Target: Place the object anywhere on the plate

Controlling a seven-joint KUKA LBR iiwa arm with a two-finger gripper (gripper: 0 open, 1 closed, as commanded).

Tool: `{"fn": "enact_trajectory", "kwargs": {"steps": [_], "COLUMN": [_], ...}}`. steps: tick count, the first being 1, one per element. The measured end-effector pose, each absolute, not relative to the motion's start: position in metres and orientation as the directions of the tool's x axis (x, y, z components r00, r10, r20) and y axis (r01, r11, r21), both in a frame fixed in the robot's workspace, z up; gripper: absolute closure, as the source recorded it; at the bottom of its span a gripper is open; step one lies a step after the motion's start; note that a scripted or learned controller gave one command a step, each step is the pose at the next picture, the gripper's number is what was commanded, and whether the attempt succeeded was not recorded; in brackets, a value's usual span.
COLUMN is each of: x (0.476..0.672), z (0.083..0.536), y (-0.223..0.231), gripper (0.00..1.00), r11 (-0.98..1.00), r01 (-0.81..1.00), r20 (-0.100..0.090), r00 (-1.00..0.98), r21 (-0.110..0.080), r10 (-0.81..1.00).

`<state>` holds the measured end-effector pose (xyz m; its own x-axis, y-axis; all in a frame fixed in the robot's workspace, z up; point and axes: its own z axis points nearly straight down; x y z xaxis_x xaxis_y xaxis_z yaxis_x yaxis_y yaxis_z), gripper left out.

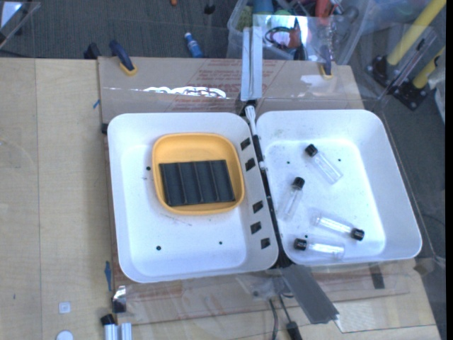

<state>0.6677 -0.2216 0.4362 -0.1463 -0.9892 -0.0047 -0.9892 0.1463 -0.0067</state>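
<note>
A yellow plate (163,154) sits in the left white bin (134,232), and a dark ribbed block (196,182) lies flat on its middle. In the right white bin (396,218) lie several clear vials with black caps: one at the upper middle (320,161), one near the divider (292,196), one at the lower right (338,227) and one along the front (319,246).
Black clips run down the divider (253,186) between the two bins. A clear box of coloured clutter (311,9) stands behind the right bin. Cardboard (177,80) lies behind the bins, and small tools rest at the bench's lower left (113,321).
</note>
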Motion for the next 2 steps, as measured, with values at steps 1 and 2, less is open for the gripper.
{"fn": "enact_trajectory", "kwargs": {"steps": [1,2], "x": [0.6676,0.6677], "z": [0.4357,0.4354], "y": [-0.2214,-0.2162], "gripper": [1.00,1.00], "r11": [-0.195,-0.538], "r01": [-0.981,-0.843], "r20": [-0.003,-0.001], "r00": [0.195,0.538], "r21": [-0.006,-0.007], "r10": [-0.981,-0.843]}}
